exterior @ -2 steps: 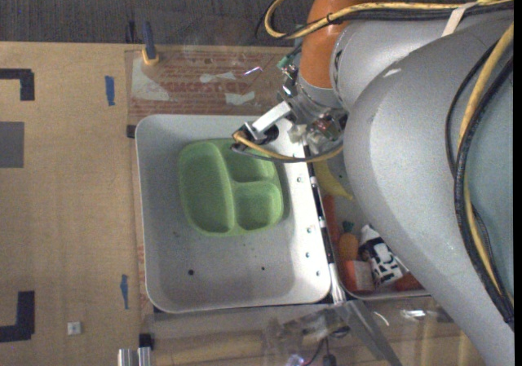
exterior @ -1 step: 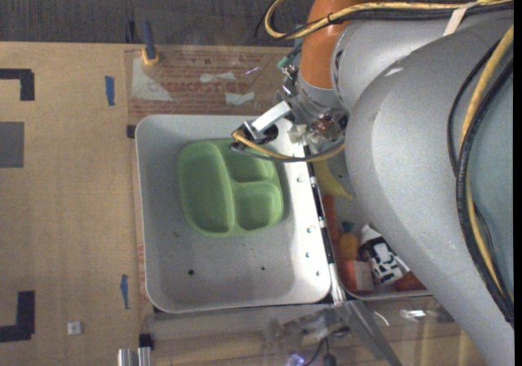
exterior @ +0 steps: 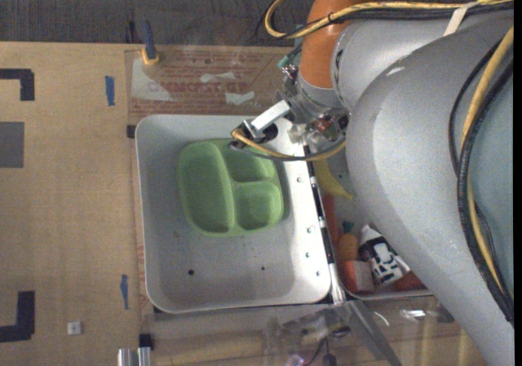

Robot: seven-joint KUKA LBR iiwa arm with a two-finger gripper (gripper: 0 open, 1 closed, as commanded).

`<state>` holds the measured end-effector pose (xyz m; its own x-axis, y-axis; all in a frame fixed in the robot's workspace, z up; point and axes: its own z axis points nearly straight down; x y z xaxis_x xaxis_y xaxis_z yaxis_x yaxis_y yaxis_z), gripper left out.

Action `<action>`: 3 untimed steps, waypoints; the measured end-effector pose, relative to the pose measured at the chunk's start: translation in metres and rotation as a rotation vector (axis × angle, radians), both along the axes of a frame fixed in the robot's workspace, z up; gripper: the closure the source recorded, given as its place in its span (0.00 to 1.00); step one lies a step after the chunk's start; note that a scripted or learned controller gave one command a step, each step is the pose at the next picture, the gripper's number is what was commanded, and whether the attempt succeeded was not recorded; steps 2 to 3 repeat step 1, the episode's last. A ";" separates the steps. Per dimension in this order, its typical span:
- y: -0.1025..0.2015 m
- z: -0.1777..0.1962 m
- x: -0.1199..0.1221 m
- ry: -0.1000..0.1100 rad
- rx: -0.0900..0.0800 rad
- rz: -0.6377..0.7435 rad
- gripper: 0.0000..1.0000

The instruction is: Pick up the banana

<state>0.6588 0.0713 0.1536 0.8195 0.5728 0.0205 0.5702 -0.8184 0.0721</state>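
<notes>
Gripper [exterior: 303, 134] over the bins' shared rim — finger state not discernible, banana [exterior: 332, 179] just beyond, green tray [exterior: 220, 189] mid-bin with open floor around.

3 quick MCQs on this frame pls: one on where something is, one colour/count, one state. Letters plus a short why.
1. Where does the green tray lie?
A. In the left bin
B. On the bare wood of the bench
C. Outside both bins, on the floor

2. How many compartments does the green tray have?
A. One
B. Three
C. Six

3. How does the green tray sit?
A. Flat, open side up
B. Flipped upside down
C. Standing on its edge

Answers:
1. A: white floor of the left bin surrounds the tray on all sides.
2. B: one long section and two smaller ones, split by raised ridges.
3. A: its hollow compartments face the camera.

The banana shows as a yellow sliver in the right bin, mostly behind the arm.
</notes>
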 end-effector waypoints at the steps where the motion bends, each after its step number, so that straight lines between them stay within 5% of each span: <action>1: 0.000 0.000 0.001 -0.003 0.004 -0.052 1.00; 3: 0.000 0.000 0.001 -0.003 0.004 -0.052 1.00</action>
